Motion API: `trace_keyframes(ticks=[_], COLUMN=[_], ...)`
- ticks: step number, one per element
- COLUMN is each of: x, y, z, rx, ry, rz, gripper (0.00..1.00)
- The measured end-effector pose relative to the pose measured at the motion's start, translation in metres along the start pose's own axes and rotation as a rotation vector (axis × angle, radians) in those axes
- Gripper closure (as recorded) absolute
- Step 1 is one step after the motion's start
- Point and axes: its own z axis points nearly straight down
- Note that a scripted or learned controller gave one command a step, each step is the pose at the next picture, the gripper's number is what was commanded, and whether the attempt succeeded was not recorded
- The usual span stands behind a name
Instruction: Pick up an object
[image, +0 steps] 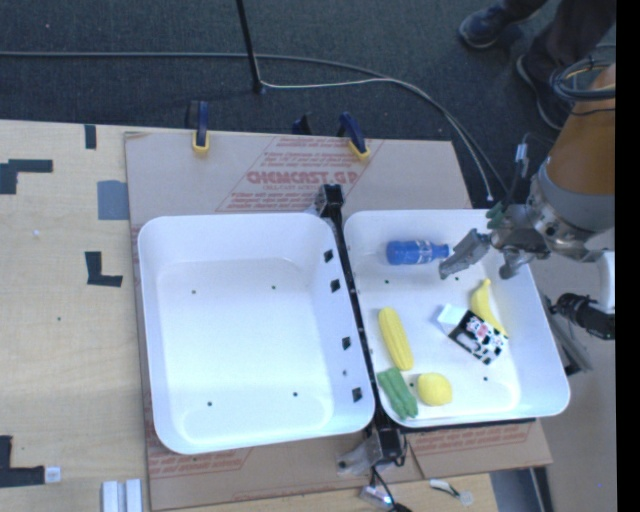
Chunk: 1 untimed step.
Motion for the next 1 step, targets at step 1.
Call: trace_keyframes(ticks=[1], x=[0.0188], y=[0.0328], z=[0.082], rx=[0.007], ry=[0.001], rz=[-0.002], gripper=[0.0])
